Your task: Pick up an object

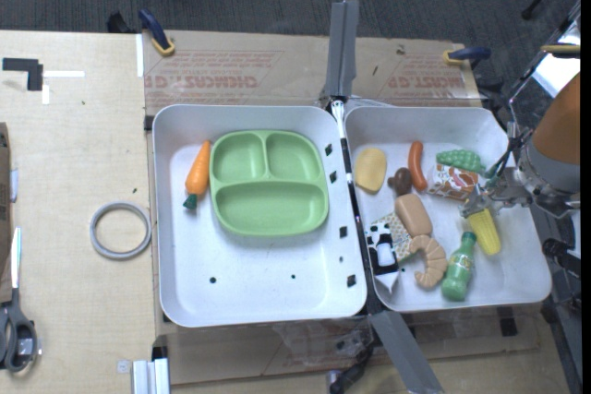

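Dark carpet frames a pale wooden table on which two shallow white bins sit side by side on a sheet of cardboard. At the right, the grey arm with its orange band reaches in over the far side of the right bin, its tool low among the toys, just above the yellow corn cob and beside the red-and-green packet. Whether the tool is spread or closed cannot be told from this angle, and nothing can be seen held in it.

Every candidate for the pick looks to be lying in the bin: a yellow slice, a red sausage, a small brown piece, a tan bread roll, a croissant and a green bottle, all close together. The left bin holds a green divided plate with a toy carrot just beside its left rim.

By this showing the approach is made, but the grasp and lift appear yet to come. A roll of tape and scissors lie on the table, well apart from the bins.
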`<state>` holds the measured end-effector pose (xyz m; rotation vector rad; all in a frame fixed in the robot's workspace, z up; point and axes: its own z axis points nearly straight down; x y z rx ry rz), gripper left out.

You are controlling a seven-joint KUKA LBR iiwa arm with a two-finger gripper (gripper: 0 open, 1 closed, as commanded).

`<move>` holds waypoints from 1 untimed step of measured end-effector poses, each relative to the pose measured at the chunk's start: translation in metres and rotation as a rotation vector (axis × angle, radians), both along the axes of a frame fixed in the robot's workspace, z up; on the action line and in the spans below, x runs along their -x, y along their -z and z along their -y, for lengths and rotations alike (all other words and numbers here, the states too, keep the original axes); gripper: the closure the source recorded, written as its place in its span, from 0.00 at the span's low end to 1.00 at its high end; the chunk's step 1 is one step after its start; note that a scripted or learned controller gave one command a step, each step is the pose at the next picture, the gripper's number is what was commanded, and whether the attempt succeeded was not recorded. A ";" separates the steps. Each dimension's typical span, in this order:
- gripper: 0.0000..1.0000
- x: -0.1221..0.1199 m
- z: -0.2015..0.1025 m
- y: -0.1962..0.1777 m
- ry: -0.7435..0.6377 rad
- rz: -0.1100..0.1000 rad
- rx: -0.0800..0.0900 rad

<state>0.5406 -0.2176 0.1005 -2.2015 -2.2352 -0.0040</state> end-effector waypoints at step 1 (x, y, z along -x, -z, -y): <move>1.00 -0.026 -0.053 -0.104 0.172 -0.001 0.006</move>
